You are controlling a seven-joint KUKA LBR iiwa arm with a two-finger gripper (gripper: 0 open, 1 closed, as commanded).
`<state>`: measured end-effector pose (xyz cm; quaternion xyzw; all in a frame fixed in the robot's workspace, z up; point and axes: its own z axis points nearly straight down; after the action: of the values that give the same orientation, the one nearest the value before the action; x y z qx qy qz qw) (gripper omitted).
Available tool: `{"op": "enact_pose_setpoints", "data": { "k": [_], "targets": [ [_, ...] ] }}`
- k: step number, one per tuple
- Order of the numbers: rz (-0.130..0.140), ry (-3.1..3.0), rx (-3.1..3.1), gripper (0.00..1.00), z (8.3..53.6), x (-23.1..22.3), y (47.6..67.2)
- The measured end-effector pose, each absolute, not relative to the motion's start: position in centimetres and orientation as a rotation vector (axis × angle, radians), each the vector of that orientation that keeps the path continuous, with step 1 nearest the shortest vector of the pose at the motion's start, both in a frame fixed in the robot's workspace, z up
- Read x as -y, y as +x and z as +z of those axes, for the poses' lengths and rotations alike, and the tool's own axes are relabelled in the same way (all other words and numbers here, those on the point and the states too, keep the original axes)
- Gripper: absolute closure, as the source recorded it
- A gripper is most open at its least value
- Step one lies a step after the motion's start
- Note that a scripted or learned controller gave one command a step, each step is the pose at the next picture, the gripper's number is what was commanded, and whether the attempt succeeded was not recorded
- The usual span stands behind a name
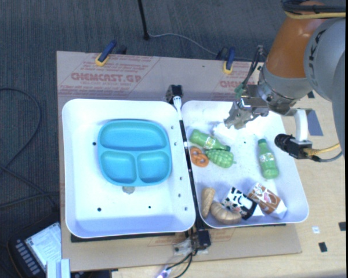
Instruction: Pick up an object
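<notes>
My gripper (pixel 236 121) hangs over the back of the right bin (pixel 296 181), its fingertips slightly apart with nothing between them. Just below and left of it lie a green bottle (pixel 203 139) and a green leafy toy (pixel 219 157). An orange pretzel-like piece (pixel 198 157) sits by the bin's left wall. Another green bottle (pixel 267 158) lies to the right. Toward the front are a tan croissant-like piece (pixel 216 208), a black-and-white cow toy (pixel 238 202) and a brown-and-white packet (pixel 265 198).
The left bin (pixel 81 213) holds a blue divided tray (pixel 134 152). A black divider bar (pixel 184 155) runs between the bins. Yellow and blue clamps (pixel 107 51) (pixel 228 61) pin the cardboard at the back. A black and yellow fitting (pixel 296 146) on the arm overhangs the right bin's edge.
</notes>
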<state>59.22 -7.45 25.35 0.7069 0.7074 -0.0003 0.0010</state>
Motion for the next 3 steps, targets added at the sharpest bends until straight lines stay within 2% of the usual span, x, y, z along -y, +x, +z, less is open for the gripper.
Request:
{"op": "enact_pose_setpoints", "data": {
  "k": [1,2,3],
  "targets": [
    [-0.005,2.223,-2.219,1.0,22.1,13.3,55.8],
    [-0.003,2.221,-2.22,0.0,22.2,13.3,55.8],
    [0.004,2.218,-2.22,0.0,8.7,11.1,55.3]
  ]
}}
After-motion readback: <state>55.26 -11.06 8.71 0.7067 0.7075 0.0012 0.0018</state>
